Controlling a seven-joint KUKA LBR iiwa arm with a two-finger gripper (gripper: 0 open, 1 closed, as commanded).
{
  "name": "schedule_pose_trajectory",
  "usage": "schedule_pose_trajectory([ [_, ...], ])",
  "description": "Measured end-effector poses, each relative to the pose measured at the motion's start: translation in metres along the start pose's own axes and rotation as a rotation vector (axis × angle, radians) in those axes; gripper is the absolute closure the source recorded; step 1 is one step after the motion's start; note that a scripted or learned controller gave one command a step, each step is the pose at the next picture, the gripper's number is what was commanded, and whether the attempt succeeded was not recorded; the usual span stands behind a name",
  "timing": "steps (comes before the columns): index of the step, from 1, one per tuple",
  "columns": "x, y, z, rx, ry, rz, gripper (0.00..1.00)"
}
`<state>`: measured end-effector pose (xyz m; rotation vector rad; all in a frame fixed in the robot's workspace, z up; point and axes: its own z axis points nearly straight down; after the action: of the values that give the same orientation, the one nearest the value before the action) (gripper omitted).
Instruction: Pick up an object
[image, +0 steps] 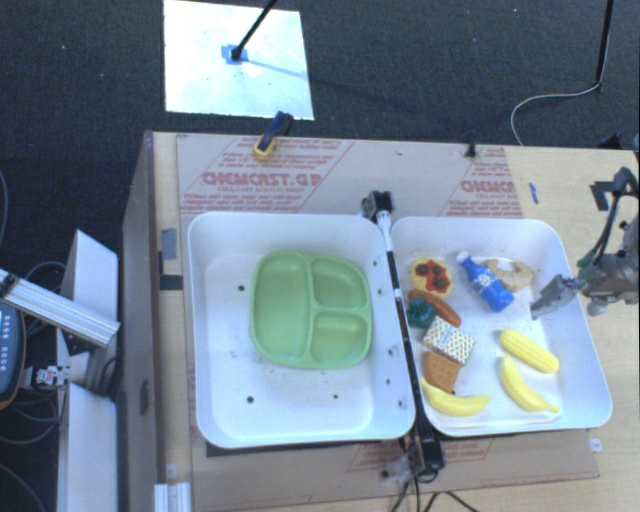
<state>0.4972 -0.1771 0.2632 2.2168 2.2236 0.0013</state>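
The right bin (575, 330) holds several toy foods: a blue bottle (487, 283), a pizza slice (432, 273), a red sausage (438, 306), a patterned packet (449, 342), a brown biscuit (439, 370), a corn cob (528, 350) and two bananas (455, 403) (525, 385). A pale pastry (516, 272) lies behind the bottle. My gripper (549, 298) hangs at the bin's right side, above the rim, to the right of the bottle and above the corn cob. Nothing shows in its grasp.
A green divided plate (310, 308) lies in the left bin (215, 330). A black-and-white bar (392, 270) runs along the wall between the bins. A small teal item (418, 312) sits beside the sausage. A yellow clamp (268, 140) sits at the bench's far edge.
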Motion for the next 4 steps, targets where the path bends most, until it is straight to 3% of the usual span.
schedule_pose_trajectory([
  [1,0.015,0.044,0.119,0.003,0.001,0.000,0.00],
  [2,0.004,0.035,0.178,-0.002,-0.001,0.002,0.00],
  [3,0.004,0.035,0.168,-0.003,-0.001,0.001,1.00],
  [4,0.004,0.035,0.168,-0.003,-0.001,0.001,0.00],
])
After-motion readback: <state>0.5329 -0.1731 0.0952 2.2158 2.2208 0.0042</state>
